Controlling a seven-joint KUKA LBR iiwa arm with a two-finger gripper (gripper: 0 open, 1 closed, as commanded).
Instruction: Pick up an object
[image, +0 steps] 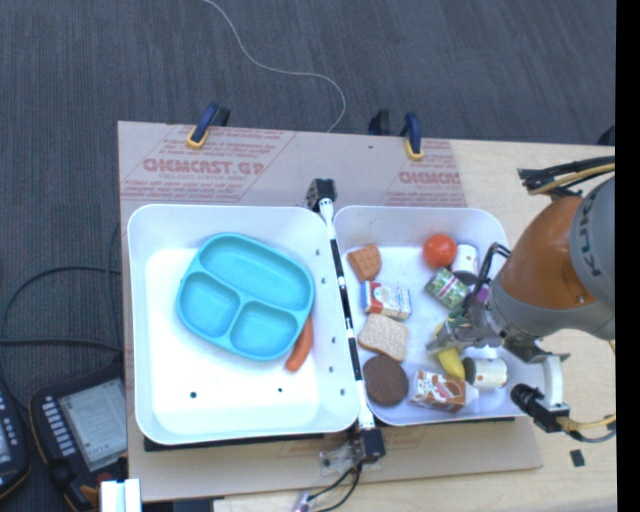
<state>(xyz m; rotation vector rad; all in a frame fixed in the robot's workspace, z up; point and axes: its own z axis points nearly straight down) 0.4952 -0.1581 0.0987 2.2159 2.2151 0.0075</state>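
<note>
The right bin (405, 218) holds several toy foods: an orange cracker (365, 262), a red tomato (438, 250), a green can (446, 288), a red and white carton (388, 299), a bread slice (384, 337), a brown cookie (384, 380), a yellow piece (451, 362), a white cylinder (488, 373) and a brown packet (437, 391). My gripper (459, 333) is low in this bin's right half, between the green can and the yellow piece. The wrist hides what lies directly beneath it. I see nothing lifted.
The left bin (142, 300) holds a blue divided plate (245, 297) with an orange carrot-like stick (299, 348) at its lower right edge. A black and white divider (340, 290) runs between the bins. The arm's orange band (545, 262) overhangs the right bin's right wall.
</note>
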